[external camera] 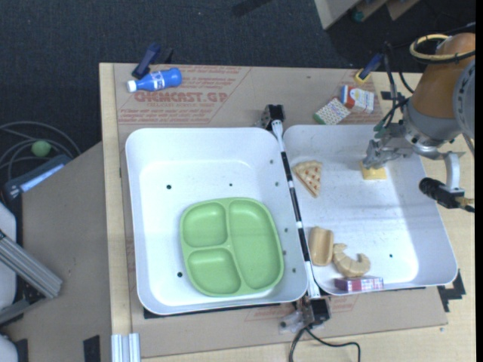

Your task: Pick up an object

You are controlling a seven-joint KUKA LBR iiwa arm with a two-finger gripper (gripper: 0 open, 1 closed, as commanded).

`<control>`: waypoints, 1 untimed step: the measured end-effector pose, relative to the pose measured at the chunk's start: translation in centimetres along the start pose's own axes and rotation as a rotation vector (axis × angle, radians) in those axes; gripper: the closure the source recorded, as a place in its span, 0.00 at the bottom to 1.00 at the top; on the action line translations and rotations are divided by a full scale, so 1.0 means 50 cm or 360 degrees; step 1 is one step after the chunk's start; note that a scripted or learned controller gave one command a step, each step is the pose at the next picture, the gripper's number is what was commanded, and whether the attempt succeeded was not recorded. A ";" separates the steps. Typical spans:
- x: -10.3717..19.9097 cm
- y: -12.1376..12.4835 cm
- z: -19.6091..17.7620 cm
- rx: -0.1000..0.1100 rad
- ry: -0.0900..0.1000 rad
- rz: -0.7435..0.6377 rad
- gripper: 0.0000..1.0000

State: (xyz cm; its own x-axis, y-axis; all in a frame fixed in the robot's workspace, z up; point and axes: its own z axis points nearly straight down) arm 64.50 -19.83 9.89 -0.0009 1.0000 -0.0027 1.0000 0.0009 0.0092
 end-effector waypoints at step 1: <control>-0.045 0.047 -0.193 0.0007 0.0001 0.0000 1.00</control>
